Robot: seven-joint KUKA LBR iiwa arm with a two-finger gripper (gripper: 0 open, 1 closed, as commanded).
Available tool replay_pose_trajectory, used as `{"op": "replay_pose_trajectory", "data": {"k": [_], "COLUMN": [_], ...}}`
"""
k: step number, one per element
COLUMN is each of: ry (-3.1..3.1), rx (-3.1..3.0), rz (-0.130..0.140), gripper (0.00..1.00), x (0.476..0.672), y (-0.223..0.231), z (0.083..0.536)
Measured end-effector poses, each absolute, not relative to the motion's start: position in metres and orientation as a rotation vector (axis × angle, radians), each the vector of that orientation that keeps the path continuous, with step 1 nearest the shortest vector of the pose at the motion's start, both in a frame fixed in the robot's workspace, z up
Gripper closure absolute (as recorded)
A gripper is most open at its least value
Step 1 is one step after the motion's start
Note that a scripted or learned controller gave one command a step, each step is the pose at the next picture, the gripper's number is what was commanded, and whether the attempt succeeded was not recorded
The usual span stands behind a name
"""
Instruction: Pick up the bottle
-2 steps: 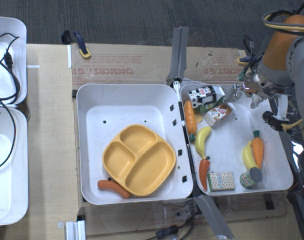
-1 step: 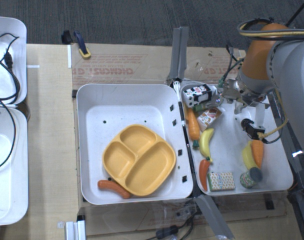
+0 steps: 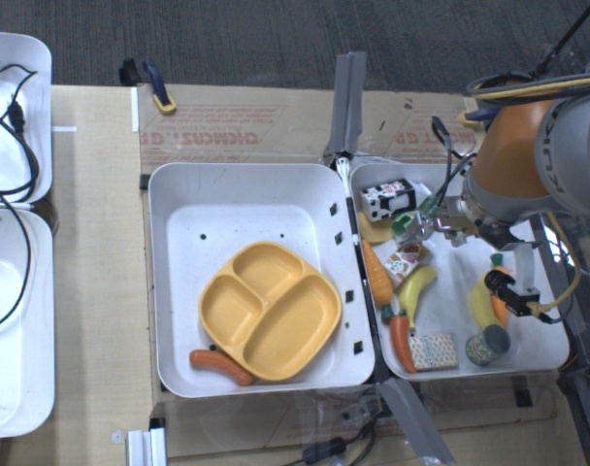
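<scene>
The table (image 3: 91, 260) is pale wood with a printed cardboard sheet (image 3: 237, 124) laid under the two bins. Beyond its far edge there is dark floor (image 3: 227, 17), and a blue-and-yellow clamp (image 3: 159, 90) sits on that edge. At the table's left edge stand other white tubs (image 3: 4, 357) with black cables (image 3: 14, 153) trailing over them. The left bin (image 3: 227, 221) holds a yellow divided plate (image 3: 271, 309) towards its near wall, with an orange sausage (image 3: 220, 365) at the near left corner just beside the plate. The strip along its far wall is bare. The right bin (image 3: 455, 280) is crowded down its left wall: a black-and-white spotted box (image 3: 387, 199) at the far end, then a carrot (image 3: 376, 272), a banana (image 3: 414, 289) and a second carrot (image 3: 402, 340), with a patterned pad (image 3: 433, 351) against the near wall. The middle of that bin is open. What I take for the bottle (image 3: 486, 346), a stubby grey-green thing with a round top, stands by the near right corner, just below a yellow thing (image 3: 480, 304). The arm (image 3: 513, 153) leans in over the right bin's far right corner, its orange band high above the rim. The claw (image 3: 429, 226) hangs low near the far left part of that bin, beside a small green thing (image 3: 404, 224) and well apart from the bottle. Whether the claw is apart or together I cannot tell.
</scene>
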State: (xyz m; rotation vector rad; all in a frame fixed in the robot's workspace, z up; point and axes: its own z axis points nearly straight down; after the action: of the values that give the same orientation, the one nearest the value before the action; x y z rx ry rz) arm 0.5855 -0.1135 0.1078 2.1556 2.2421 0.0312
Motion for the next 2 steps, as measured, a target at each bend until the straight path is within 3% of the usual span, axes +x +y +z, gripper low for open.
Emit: {"op": "replay_pose_trajectory", "data": {"k": [1,2], "ry": [2.28,2.279], "rx": [2.18,2.18], "rz": [-0.026,-0.025], "gripper": [0.0,1.0], "x": [0.6515,0.6517], "y": [-0.1205,-0.1202], "z": [0.0874,0.0962]}}
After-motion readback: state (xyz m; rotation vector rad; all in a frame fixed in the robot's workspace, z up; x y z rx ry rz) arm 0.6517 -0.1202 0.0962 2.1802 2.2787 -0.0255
